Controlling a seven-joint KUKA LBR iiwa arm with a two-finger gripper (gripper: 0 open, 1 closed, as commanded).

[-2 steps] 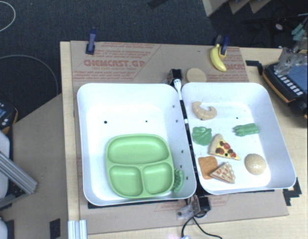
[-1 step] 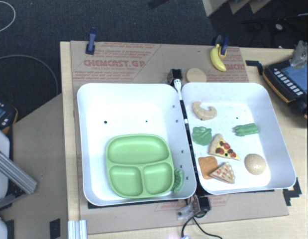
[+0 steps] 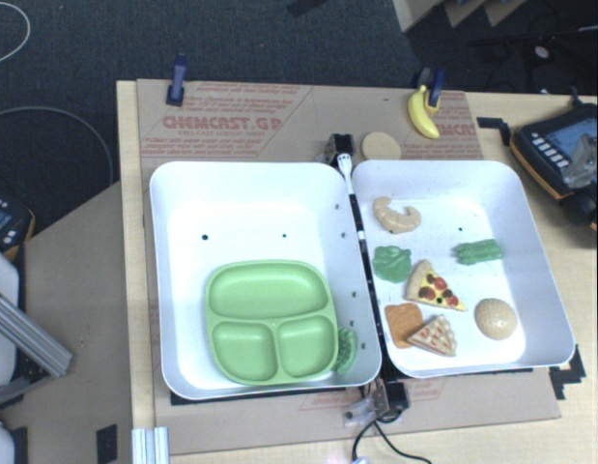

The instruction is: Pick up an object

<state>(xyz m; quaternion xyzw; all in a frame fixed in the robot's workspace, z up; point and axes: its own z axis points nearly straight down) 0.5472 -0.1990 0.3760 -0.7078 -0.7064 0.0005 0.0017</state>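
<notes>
Bench from above | left bin [image 3: 183,220] carries a green divided tray [image 3: 270,319] | right bin [image 3: 532,235], on the arm's entry side, holds toy foods | bread roll [image 3: 495,318] probably nearest the incoming gripper, pizza slice [image 3: 435,287] just beyond | gripper state: cannot tell

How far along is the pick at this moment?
Nothing looks picked yet. The toy foods lie in the right bin: croissant, pizza slice, green piece, bun. The green tray sits in the left bin, and a banana lies on the bench beyond the bins. Nothing is in hand; the whole pick is left.
</notes>
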